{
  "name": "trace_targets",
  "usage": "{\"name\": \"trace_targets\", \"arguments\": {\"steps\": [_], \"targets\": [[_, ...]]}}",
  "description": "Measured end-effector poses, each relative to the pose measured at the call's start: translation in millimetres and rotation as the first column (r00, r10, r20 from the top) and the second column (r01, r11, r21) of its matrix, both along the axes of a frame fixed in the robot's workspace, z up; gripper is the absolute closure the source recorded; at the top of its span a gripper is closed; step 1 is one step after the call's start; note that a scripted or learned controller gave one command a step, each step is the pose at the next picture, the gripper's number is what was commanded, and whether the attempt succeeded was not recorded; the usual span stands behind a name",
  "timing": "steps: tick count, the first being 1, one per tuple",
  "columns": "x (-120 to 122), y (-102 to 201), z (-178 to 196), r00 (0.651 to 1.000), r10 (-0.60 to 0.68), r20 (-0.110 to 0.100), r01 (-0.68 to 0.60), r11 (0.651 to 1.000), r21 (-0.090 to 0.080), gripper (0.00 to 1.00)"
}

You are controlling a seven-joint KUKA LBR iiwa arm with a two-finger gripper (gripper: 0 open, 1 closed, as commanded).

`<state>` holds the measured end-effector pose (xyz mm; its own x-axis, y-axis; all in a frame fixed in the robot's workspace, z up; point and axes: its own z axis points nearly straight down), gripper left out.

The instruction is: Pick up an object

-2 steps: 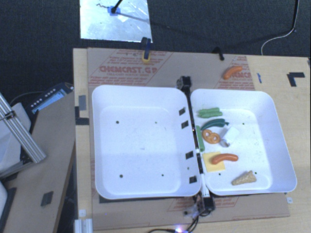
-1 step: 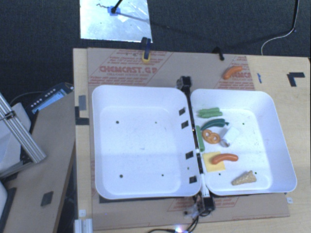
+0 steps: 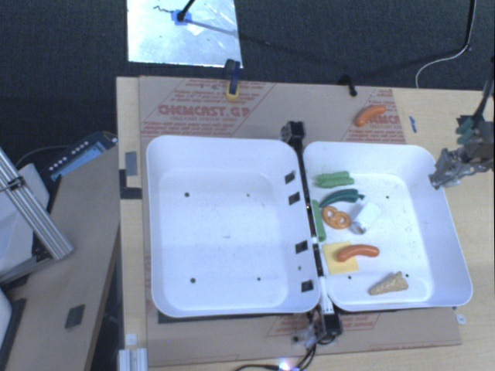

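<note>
- The gripper [image 3: 447, 178] hangs at the right bin's [image 3: 433, 242] upper right rim, just outside the wall; whether it is spread or closed, I cannot tell.
- Nothing is carried.
- All the pickings lie to its left and lower in the view, clustered against the bin's left side: green pod [image 3: 333, 179], pretzel [image 3: 336, 218], sausage [image 3: 357, 250], cheese slice [image 3: 341, 258], wedge [image 3: 388, 284].
- The sausage lies roughly left-to-right, so a crosswise closing looks best.

camera view | fixed overhead | slanted down | both bins [image 3: 224, 149] framed
</note>
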<state>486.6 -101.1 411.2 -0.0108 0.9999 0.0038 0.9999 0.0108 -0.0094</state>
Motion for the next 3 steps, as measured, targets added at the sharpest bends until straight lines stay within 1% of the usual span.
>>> {"name": "trace_targets", "arguments": {"steps": [1,2,3], "targets": [[0,50,131,1.000,0.000,0.028,0.000,1.000,-0.004,1.00],[2,119,8,1.000,0.000,0.000,0.000,1.000,-0.003,1.00],[0,173,131,1.000,-0.001,0.026,0.000,1.000,0.001,1.00]]}}
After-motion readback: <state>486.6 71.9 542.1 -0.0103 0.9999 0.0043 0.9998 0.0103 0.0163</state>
